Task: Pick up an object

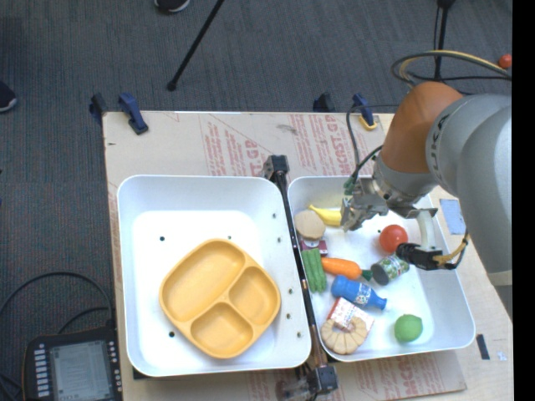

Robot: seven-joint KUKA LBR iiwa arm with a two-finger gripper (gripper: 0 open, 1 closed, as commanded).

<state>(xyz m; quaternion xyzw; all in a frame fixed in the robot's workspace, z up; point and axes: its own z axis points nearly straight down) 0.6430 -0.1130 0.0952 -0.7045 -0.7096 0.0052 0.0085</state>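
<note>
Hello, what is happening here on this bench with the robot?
A grey robot arm with an orange band reaches in from the right, and its gripper hangs over the right white bin, near a yellow toy banana. Toy foods lie there untouched, among them a red tomato and a green lime. The left white bin holds a yellow divided plastic plate.

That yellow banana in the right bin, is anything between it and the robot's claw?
Nothing visible stands between them. The gripper hangs right beside the banana, just to its right in the camera view. The nearest neighbours, a round beige cookie-like toy and a red tomato, sit off to the sides.
</note>
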